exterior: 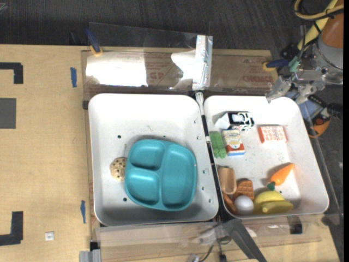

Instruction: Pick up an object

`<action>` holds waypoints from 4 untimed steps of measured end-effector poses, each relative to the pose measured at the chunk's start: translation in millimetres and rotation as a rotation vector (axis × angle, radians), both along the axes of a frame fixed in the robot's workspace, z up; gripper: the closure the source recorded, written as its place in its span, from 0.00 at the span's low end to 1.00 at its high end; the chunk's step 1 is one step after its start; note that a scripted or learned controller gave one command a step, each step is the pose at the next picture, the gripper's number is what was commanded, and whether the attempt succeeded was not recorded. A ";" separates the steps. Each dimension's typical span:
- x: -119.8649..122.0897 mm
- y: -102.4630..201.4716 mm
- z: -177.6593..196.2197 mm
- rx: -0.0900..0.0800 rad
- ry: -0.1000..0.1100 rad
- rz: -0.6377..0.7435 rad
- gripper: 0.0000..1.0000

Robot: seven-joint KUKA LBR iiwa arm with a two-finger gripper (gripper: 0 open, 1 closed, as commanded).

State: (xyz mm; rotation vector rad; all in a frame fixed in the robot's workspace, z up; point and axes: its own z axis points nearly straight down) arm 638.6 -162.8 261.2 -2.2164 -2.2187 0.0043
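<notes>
Two shallow white plastic bins sat side by side on a tan wooden bench, seen from above at a slant. The left bin (pixel 103 113) held a teal divided plate (pixel 161 173) with three compartments, and a small speckled cookie (pixel 116 168) lay touching the plate's left edge.

The right bin (pixel 311 162), used here as the landmark, held a scatter of toy food. Near its far left corner lay a small black-and-white item (pixel 240 119). Just in front of that stood a small carton with a red and white label (pixel 233 142), with a green flat block (pixel 217 144) touching its left side. A pink-red rectangular packet (pixel 271 134) lay toward the bin's far right. Along the bin's near edge sat a tan bread-shaped piece (pixel 227 180), a waffle-brown piece (pixel 245 188), a white egg (pixel 244 203), a yellow banana (pixel 272 201) and an orange carrot (pixel 282 174), close together.

The grey arm's two-finger gripper (pixel 286 90) hovered above the bin's far right corner, outside its rim, well apart from every object. Nothing was between its fingers; whether they were spread or closed could not be told at that size and angle.
</notes>
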 end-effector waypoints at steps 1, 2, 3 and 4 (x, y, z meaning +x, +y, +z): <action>-29.2 51.7 -125.2 0.001 0.008 0.038 0.00; -23.2 65.0 -169.9 0.001 -0.013 0.181 0.00; -18.9 64.2 -158.7 -0.003 -0.026 0.180 1.00; -31.8 120.8 -79.3 -0.002 -0.003 -0.129 1.00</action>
